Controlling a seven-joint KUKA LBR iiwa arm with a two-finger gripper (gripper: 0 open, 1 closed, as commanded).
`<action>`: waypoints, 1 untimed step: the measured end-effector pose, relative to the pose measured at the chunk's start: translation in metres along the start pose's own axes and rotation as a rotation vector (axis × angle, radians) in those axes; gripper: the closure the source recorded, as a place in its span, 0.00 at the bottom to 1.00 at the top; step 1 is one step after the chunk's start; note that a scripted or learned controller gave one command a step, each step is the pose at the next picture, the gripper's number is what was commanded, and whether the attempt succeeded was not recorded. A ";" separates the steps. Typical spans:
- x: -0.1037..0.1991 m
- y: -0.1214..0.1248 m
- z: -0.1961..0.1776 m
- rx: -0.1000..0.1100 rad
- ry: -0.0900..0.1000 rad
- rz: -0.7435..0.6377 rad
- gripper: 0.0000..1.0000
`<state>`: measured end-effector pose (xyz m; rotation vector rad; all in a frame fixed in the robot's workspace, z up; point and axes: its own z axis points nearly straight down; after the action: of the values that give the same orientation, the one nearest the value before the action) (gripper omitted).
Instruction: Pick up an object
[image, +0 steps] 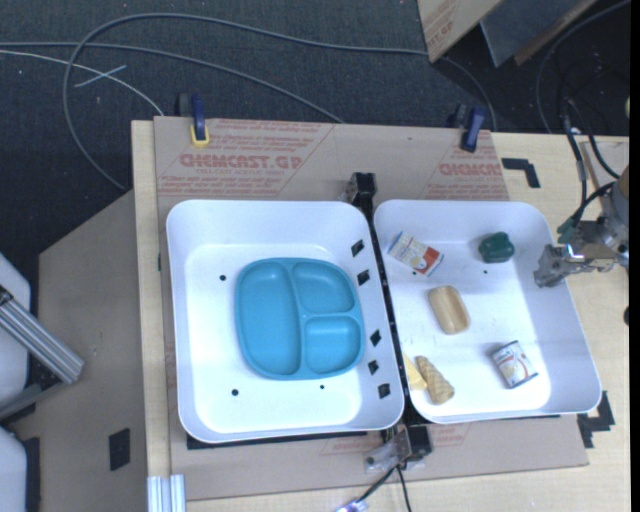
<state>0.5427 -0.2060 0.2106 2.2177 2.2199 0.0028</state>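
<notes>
tan bread roll (449, 309), oblong, smooth, lying flat

Claw (556, 266): small grey metal assembly, dull finish, blocky, with a bluish-grey mount behind it. Thin pale cables loop off the top of the wrist, one dark lead beside them. Details are too small to resolve.
</notes>
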 end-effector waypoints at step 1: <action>0.000 0.002 -0.046 -0.003 -0.001 -0.001 1.00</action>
<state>0.5440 -0.2063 0.2565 2.2152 2.2188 0.0048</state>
